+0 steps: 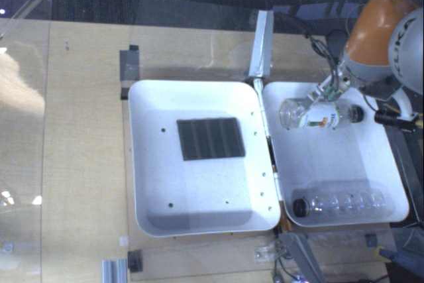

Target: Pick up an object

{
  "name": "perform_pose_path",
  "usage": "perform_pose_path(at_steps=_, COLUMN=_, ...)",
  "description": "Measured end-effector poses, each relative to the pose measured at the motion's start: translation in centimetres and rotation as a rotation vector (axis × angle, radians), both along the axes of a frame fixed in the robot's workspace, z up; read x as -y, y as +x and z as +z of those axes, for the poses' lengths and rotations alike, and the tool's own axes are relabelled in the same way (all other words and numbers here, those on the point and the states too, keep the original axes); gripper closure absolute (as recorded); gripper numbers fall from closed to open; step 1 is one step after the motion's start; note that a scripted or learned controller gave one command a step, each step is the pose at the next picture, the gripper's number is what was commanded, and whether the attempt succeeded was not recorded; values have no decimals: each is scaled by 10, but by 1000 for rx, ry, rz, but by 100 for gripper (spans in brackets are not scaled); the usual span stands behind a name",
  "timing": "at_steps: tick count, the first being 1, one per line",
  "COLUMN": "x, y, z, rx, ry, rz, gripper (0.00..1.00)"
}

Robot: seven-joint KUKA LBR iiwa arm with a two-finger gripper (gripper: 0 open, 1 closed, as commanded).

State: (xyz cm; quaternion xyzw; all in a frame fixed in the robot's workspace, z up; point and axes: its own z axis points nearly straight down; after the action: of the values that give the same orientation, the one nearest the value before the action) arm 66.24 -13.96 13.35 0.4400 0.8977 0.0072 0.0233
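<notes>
A small clear bottle (310,114) with a white label and a black cap lies on its side at the far end of the right bin (377,162). My gripper (329,89) hangs just above this bottle's capped half, below the arm's orange band (374,26). A second clear ribbed bottle (339,203) with a black cap lies along the near wall of the same bin. In the left bin (152,162) a dark grey ribbed pad (211,138) lies flat near the middle.
A metal bracket (262,43) stands behind the seam between the two bins. Black cables (391,117) trail over the right bin's far right corner. The wooden bench (66,142) stretches out to the left.
</notes>
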Motion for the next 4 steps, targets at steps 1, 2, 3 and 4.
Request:
perform_pose_path(at_steps=1, x=0, y=0, z=0, rx=0, ry=-1, rz=10, gripper=0)
perform_pose_path(at_steps=2, x=0, y=0, z=0, rx=0, ry=0, rz=7, gripper=0)
perform_pose_path(at_steps=3, x=-7, y=5, z=3, rx=19, ry=3, rz=16, gripper=100)
perform_pose_path(at_steps=4, x=-6, y=-10, z=-25, rx=-37, ry=6, rz=13, gripper=0)
